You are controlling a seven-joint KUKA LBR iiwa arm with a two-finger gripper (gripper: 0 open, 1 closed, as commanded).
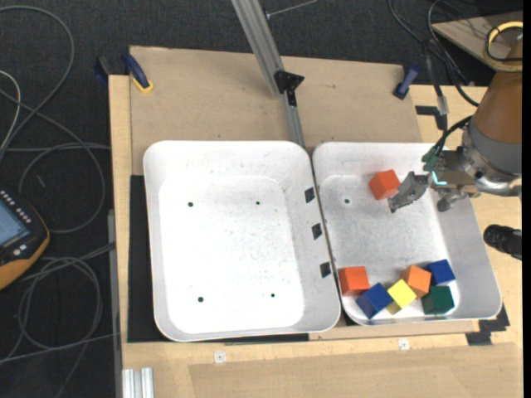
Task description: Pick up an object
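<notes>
Beside the orange cube (383, 183) in the far part of the right bin (465, 247), my fingers (404, 196) hang; open or closed, I cannot tell. Nothing is held.

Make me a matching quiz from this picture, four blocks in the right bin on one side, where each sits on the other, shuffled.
Blocks:
1. yellow block
2. green block
3. lone orange block
4. dark blue block

Places:
A. near corner of the right bin, rightmost in the cluster
B. far part of the bin, beside the gripper
C. between two blue blocks
D. just below an orange block at the cluster's left

Pairs: 1-C, 2-A, 3-B, 4-D
</notes>
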